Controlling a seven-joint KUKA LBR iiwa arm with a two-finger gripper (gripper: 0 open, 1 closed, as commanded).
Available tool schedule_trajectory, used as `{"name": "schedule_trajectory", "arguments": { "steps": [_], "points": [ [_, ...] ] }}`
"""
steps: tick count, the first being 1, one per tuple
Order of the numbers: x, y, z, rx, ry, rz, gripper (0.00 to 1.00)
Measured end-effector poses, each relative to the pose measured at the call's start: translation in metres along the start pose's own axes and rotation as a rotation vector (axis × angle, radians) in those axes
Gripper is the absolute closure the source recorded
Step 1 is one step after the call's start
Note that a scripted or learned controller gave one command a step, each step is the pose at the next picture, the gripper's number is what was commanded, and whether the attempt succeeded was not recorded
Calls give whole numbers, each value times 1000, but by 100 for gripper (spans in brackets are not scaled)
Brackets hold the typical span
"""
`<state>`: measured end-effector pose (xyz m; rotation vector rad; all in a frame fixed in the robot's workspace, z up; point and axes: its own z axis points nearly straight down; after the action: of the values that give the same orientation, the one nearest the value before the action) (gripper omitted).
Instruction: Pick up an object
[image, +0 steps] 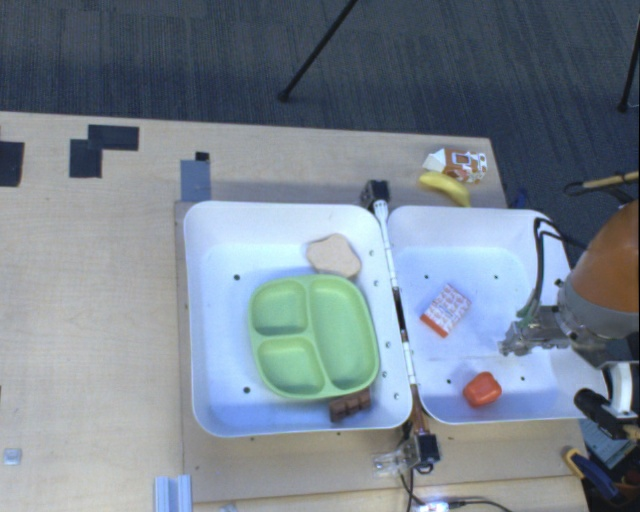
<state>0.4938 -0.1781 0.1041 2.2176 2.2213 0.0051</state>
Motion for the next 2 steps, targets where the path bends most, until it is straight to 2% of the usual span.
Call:
{"name": "schedule_trajectory", "arguments": {
  "steps": [1, 2],
  "points": [
    [-14, 6, -76, -1, -2, -2, 100],
    [-14, 6, -76, 0, -1, -2, 0]
  ]
}}
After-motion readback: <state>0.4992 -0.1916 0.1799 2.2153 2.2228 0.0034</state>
